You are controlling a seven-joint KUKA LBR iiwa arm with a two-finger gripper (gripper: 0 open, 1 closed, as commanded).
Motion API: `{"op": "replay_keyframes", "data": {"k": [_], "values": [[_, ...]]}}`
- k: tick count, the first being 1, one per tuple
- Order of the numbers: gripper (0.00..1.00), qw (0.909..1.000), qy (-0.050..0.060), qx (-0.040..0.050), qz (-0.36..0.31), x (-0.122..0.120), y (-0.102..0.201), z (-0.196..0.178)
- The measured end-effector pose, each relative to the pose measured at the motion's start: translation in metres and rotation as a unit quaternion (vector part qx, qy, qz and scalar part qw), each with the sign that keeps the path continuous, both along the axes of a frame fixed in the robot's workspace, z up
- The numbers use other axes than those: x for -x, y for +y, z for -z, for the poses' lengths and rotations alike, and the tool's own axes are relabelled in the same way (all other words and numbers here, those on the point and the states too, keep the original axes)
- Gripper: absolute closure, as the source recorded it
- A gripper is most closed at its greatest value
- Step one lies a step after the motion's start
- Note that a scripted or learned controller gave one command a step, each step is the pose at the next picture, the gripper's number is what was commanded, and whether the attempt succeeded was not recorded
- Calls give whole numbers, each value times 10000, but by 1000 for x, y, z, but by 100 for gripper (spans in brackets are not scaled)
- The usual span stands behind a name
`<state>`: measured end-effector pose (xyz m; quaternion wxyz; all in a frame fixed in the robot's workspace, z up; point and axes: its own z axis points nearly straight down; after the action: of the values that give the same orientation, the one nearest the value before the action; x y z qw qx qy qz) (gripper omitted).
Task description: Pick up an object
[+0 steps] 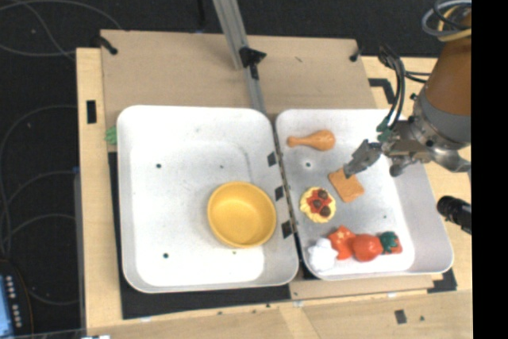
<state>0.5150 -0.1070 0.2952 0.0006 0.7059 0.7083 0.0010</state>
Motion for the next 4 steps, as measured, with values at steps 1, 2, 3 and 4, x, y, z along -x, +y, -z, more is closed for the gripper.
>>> {"op": "replay_keyframes", "data": {"k": [1, 2, 3, 4], "values": [[0, 10000, -4, 0, 15, 0, 0, 0], [0, 10000, 25, 15, 27, -4, -6, 44], [0, 10000, 28, 13, 27, -1, -9, 86], [0, 10000, 36, 10, 27, -5, -3, 145]]}}
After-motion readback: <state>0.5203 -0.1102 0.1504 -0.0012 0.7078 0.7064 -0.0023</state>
